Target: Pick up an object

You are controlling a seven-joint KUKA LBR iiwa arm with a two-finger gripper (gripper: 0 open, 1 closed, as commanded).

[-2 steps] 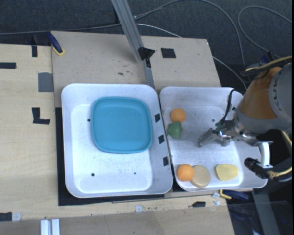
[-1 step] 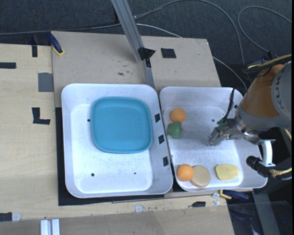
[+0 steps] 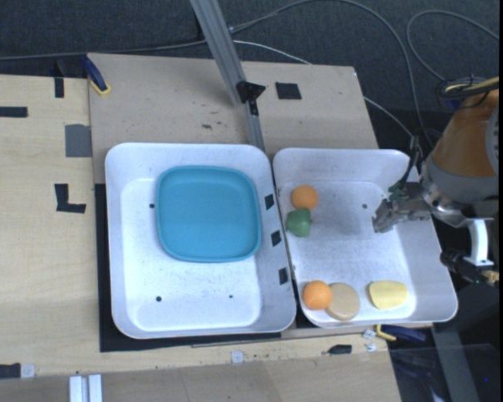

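A grey arm with an orange band reaches in from the right, its tool (image 3: 389, 214) hanging over the right side of the right-hand bin (image 3: 419, 249); whether the tool is open or closed cannot be told from this angle, and nothing is seen held in it. The floor of the bin directly around the tool is bare, with the nearest objects well apart from it.

Along the bin's left wall sit an orange ball (image 3: 303, 197) and, touching it just below, a green object (image 3: 298, 222). Along the near wall lie three more: a second orange ball (image 3: 317, 295), a tan disc (image 3: 344, 301) pressed against it, and a yellow piece (image 3: 388, 294) just beside the disc, toward the right corner.

The left-hand bin (image 3: 130, 249) holds a blue square plate (image 3: 208, 213) with rounded corners, lying flat in the far half, with the near half showing only white floor. The two bins meet along a shared edge marked by small black clips (image 3: 277, 237).

A slanted metal pole (image 3: 226, 53) crosses the counter (image 3: 33, 191) from the top and ends at a black bracket (image 3: 250, 91) just behind the bins. Black tape marks (image 3: 67, 198) dot the wooden counter at left, and grey cables (image 3: 402, 40) loop over the dark floor beyond.
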